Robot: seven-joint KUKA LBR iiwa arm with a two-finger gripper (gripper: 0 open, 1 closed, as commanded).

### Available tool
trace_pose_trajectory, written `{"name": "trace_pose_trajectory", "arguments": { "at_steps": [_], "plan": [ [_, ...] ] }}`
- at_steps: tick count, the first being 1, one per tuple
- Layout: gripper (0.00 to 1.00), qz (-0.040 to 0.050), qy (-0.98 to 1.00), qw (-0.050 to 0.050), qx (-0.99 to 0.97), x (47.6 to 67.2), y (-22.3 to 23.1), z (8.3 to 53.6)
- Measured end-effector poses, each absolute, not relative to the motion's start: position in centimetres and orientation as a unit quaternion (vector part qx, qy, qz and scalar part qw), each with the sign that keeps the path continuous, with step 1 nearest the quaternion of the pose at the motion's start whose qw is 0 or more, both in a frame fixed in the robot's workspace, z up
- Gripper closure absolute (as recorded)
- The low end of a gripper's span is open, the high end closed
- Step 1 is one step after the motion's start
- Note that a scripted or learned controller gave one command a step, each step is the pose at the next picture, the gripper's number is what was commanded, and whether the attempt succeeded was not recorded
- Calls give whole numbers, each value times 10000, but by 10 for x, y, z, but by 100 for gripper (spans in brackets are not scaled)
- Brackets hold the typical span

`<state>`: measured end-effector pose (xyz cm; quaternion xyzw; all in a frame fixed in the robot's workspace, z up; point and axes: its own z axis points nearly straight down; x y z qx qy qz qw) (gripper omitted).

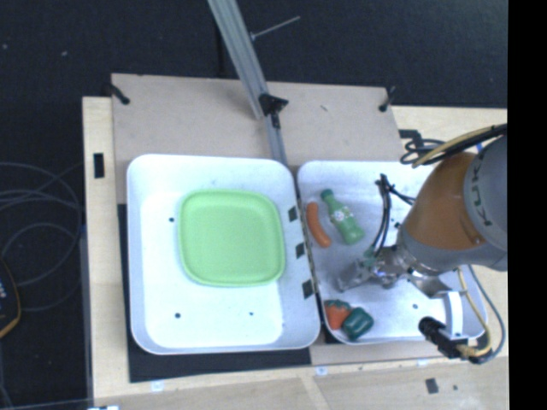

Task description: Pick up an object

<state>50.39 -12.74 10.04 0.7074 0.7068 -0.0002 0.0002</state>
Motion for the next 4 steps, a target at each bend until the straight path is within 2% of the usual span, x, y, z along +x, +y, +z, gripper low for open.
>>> {"name": "trace_pose_trajectory", "arguments": {
  "at_steps": [1,4],
  "plan": [
    [100,13,7064,14,7078,505,-128,112],
    [100,15,7070,22,7072,498,-138,269]
  ]
}}
